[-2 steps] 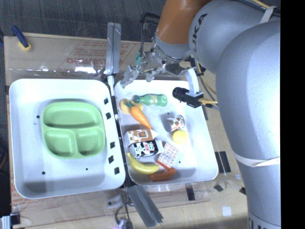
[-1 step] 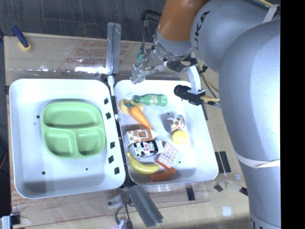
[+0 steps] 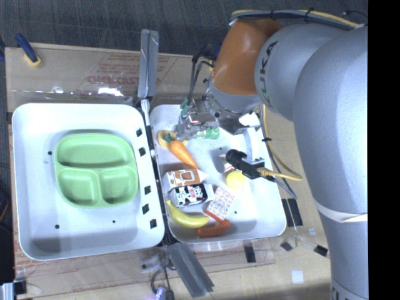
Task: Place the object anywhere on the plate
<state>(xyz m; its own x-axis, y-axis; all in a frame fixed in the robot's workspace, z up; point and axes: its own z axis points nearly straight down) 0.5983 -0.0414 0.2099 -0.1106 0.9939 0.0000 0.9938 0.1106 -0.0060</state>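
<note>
Grey arm (image 3: 325, 105) hides right bin's (image 3: 275, 220) far corner; end effector (image 3: 190, 127) perhaps above carrot (image 3: 183, 154).

Arm (image 3: 325, 105): one, grey, entering from the right of the camera view; its bulky links fill the upper right and run down the right side. Orange band (image 3: 240, 55): sits above the wrist, near the top centre, facing the camera. Wrist: angled down and to the left. Gripper (image 3: 195, 125): small metal assembly below the orange band, lowered at the far end of the right-hand bin (image 3: 275, 220). Jaws: spread not discernible from this angle.
</note>
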